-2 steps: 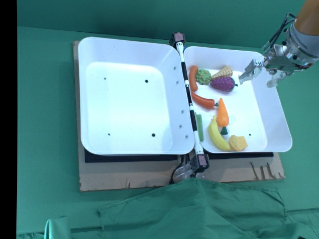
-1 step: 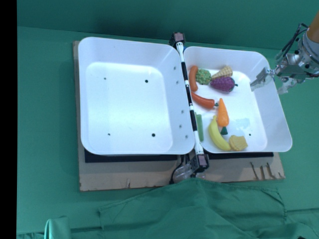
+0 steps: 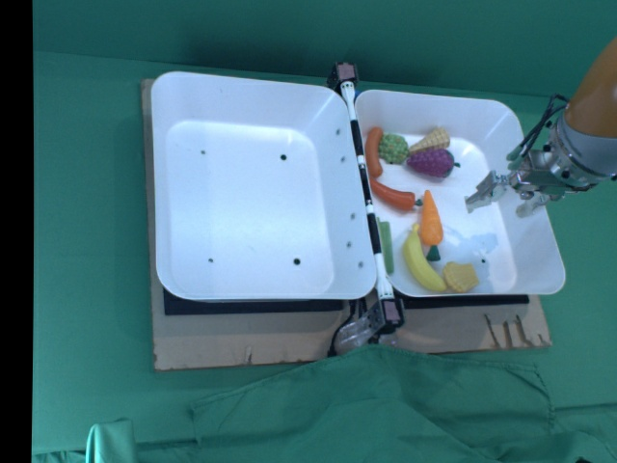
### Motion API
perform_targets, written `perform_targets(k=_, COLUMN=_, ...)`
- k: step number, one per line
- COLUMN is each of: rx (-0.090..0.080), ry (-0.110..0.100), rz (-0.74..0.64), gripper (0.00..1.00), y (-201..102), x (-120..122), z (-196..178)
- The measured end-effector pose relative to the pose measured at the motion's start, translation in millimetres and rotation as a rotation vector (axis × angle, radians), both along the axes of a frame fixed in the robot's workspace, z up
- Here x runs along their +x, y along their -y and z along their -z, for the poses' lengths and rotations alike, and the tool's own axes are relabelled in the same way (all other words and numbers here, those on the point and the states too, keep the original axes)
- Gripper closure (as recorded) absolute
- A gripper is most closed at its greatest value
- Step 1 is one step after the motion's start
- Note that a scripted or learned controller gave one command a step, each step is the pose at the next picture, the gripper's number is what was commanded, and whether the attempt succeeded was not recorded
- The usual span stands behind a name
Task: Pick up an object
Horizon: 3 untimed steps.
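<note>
Grey gripper (image 3: 494, 193) hovers above right bin (image 3: 540, 258); seemingly holding nothing.

The grey arm with its orange band (image 3: 596, 104) was cut off by the right edge beside the right-hand shallow white bin (image 3: 540, 268). Inside that bin, a pale translucent object (image 3: 472, 249) near the yellow banana (image 3: 420, 266) was too faint to identify.
</note>
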State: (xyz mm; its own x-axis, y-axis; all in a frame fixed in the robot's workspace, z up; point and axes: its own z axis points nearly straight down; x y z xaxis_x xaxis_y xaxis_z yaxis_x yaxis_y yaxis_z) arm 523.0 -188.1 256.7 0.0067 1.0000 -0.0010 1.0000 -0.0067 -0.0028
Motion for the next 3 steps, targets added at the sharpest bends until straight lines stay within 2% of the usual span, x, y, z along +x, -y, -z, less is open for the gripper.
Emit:
perform_targets(k=1, rx=-0.007, ry=0.019, rz=-0.001, gripper=0.00, y=-38, x=-32, z=75)
perform_targets(k=2, rx=-0.009, ry=0.027, rz=0.002, gripper=1.00, y=-36, x=-30, z=59)
perform_targets(k=3, rx=-0.003, ry=0.014, rz=-0.008, gripper=1.00, y=-51, x=33, z=8)
